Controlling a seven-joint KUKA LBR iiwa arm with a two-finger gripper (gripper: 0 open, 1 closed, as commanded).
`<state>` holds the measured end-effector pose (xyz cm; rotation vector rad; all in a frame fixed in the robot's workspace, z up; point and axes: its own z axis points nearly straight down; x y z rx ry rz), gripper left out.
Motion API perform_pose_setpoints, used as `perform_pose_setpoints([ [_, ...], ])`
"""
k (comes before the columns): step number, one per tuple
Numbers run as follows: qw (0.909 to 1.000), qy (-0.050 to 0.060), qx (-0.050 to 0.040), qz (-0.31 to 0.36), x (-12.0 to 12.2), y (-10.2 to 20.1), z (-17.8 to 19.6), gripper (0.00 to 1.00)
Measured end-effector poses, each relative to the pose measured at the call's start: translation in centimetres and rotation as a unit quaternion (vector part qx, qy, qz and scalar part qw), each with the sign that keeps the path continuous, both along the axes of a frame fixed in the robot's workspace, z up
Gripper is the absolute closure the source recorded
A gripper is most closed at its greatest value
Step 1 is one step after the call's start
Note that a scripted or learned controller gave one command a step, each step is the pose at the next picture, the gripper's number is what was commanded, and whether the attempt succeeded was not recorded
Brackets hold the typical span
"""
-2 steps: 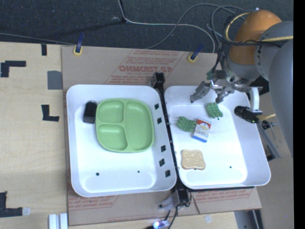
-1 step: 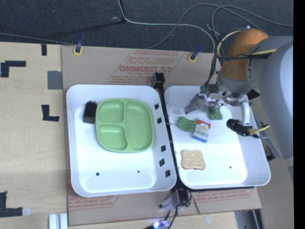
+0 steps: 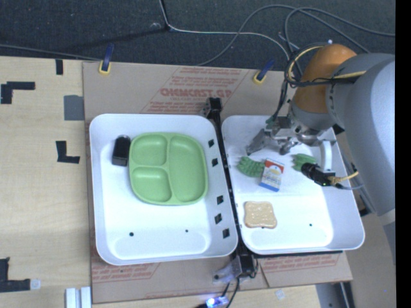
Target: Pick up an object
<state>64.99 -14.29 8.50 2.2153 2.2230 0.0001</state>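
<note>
Progress: you should judge the pick as not yet made. No object sits between the fingers, and every item rests on a bin floor. In the right bin, the green leafy item and small carton lie just left of centre, the toast slice lies below them, and a second green item lies to their right. The green divided plate and black block occupy the left bin. The gripper hangs at upper centre-right, fingers spread apart, grasping nothing, tips just above the carton.
</note>
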Motion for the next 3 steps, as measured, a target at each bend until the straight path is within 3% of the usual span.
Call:
perform_pose_setpoints([
  [1,1.0000,-0.001,-0.0002,0.000,0.1,0.0,1.1,1.00],
  [3,1.0000,-0.001,0.0011,0.000,1.2,0.7,10.4,1.00],
])
